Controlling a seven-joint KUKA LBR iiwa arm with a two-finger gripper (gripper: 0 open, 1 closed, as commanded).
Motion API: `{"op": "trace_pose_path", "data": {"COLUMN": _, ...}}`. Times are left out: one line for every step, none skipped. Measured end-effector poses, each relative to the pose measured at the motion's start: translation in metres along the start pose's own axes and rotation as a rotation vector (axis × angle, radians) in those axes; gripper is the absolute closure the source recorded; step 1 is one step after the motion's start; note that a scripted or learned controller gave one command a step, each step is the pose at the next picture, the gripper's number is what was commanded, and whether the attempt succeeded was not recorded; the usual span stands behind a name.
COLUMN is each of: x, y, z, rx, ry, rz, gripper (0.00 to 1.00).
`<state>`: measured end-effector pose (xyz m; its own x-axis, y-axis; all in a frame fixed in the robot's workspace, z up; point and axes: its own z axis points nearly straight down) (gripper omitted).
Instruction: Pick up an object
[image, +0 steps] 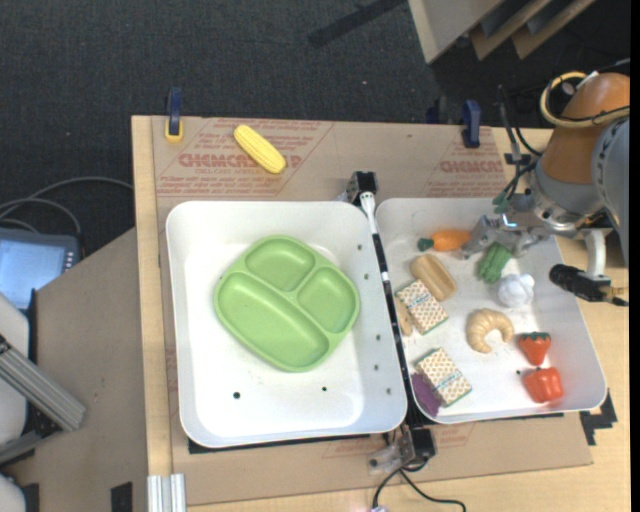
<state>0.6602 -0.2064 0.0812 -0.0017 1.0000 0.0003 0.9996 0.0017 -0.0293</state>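
The counter (150, 300) carries a brown cardboard sheet (330, 150) printed in red with "CHEMCAN SUPPLY", legible once above the left bin and once more, partly cut off, above the right bin. On that print, above the left bin (190, 330), lies a yellow toy corn cob (259, 148). The left bin holds a green divided plate (287, 301) with three compartments, lying near its middle.

The right bin (580, 330) is the landmark for everything else. At its upper edge the pincer (497, 236) hangs low over the bin, and whether it is clenched or released I cannot tell. Touching or just beneath it is a green toy vegetable (494, 263), with an orange carrot (447, 240) just to its left. A white crumpled piece (516, 290) sits just below the green one. Toward the bin's left wall lie a tan bread roll (433, 274) and a patterned cracker packet (422, 306); a second patterned packet (441, 378) lies near the lower left corner. A croissant (489, 328) sits near the bin's middle, and a strawberry (534, 346) and a red pepper (543, 384) lie toward its lower right.
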Motion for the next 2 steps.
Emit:
{"op": "trace_pose_path", "data": {"x": 0.001, "y": 0.003, "z": -0.012, "rx": -0.014, "ry": 0.001, "rz": 0.003, "gripper": 1.0}}
{"op": "trace_pose_path", "data": {"x": 0.058, "y": -0.04, "z": -0.002, "rx": -0.026, "ry": 0.002, "rz": 0.0, "gripper": 1.0}}
